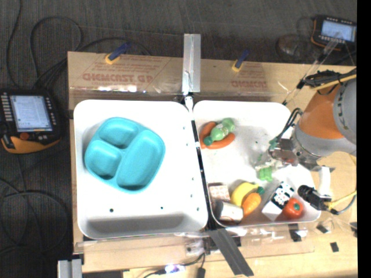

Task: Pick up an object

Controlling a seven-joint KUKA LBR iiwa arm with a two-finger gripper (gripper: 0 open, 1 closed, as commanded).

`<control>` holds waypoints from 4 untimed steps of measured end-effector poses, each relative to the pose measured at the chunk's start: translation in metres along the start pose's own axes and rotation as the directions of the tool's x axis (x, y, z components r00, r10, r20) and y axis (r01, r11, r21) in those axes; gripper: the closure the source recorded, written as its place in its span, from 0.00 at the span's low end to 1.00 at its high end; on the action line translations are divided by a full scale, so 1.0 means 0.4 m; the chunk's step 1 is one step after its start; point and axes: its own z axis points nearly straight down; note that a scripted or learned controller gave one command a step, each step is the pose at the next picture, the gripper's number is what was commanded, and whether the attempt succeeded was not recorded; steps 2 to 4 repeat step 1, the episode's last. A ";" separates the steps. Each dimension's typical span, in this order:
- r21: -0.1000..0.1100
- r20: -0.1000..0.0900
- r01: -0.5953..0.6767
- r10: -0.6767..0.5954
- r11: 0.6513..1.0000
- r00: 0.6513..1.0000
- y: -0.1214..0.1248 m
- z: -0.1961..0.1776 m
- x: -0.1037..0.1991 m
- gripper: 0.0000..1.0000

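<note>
The gripper [272, 155] hangs low over the right bin [246, 112], just above a small pale-green object [265, 172] — blurred, shape unclear. Whether its fingers are wide or narrow, I cannot tell.

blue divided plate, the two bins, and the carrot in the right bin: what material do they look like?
Blue plate: probably molded plastic, smooth with soft sheen on the compartment ridges. Left bin and right bin: likely thin formed plastic, glossy white, rounded corners. Carrot: looks like toy plastic or rubber, uniform orange and a flat green top; which one is unclear.
</note>
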 end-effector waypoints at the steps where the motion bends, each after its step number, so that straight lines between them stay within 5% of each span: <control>1: 0.002 0.004 -0.054 0.054 0.999 0.999 0.008 -0.254 0.109 1.00; 4: 0.002 0.004 -0.054 0.054 0.999 0.999 0.008 -0.254 0.109 1.00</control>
